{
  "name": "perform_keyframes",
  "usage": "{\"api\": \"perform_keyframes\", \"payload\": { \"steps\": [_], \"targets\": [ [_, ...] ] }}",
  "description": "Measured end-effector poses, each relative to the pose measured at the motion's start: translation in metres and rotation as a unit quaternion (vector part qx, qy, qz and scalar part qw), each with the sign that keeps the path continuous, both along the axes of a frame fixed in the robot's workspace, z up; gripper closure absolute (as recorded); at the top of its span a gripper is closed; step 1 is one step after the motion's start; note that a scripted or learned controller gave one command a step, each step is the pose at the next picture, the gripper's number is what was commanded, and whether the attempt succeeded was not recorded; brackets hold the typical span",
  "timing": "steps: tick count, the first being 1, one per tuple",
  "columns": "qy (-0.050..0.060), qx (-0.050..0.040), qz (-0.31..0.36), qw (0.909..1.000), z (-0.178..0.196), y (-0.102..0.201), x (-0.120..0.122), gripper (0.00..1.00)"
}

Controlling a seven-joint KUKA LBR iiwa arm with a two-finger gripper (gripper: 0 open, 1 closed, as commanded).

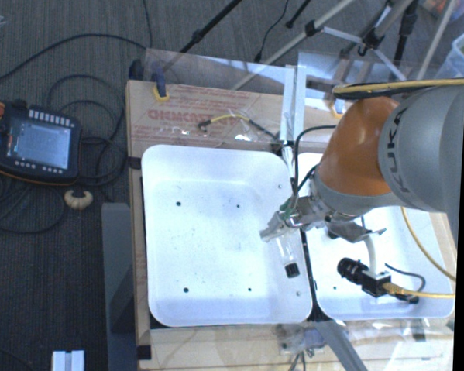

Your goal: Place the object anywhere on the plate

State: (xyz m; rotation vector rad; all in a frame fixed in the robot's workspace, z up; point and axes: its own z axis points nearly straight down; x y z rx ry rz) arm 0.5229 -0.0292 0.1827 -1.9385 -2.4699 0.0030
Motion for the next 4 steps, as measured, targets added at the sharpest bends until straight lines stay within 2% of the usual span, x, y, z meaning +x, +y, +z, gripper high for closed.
{"api": "perform_keyframes", "payload": {
  "steps": [1,2,3,4],
  "targets": [
    [0.0,0.0001,0.0,1.0,0.0,0.0,0.0,0.0],
    [0.0,-0.0005,-0.039,0.9992,0.0,0.078,0.037,0.0],
    [0.001,-0.0013,-0.148,0.989,-0.03,0.155,0.035,0.0],
    [-0.002,-0.0012,-0.069,0.9976,0.251,0.112,-0.011,0.0]
  ]
}}
